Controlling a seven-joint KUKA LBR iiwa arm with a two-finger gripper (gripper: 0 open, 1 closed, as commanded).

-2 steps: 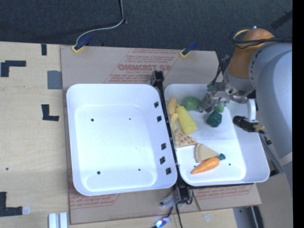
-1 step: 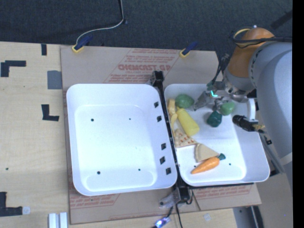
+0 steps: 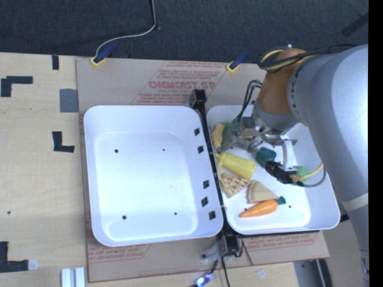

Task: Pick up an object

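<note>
The right bin (image 3: 326,215) holds several toy foods. A yellow corn-like piece (image 3: 237,164) lies near its left wall, with a waffle (image 3: 232,183) just below it. Further toward the front are a beige wedge (image 3: 261,191) and an orange carrot (image 3: 260,208). A yellow-green piece (image 3: 216,135) rests against the divider at the back left. My gripper (image 3: 240,137) is low in the back of this bin, right beside the yellow-green piece and just above the corn piece. The wrist hides what lies beneath it. A teal part (image 3: 265,155) sits by the wrist.
The left bin (image 3: 90,160) stands beside the right one, joined by a black clip strip (image 3: 206,160). The grey arm (image 3: 335,112) covers the right bin's back right corner. Black cables (image 3: 281,173) loop over the bin's middle.
</note>
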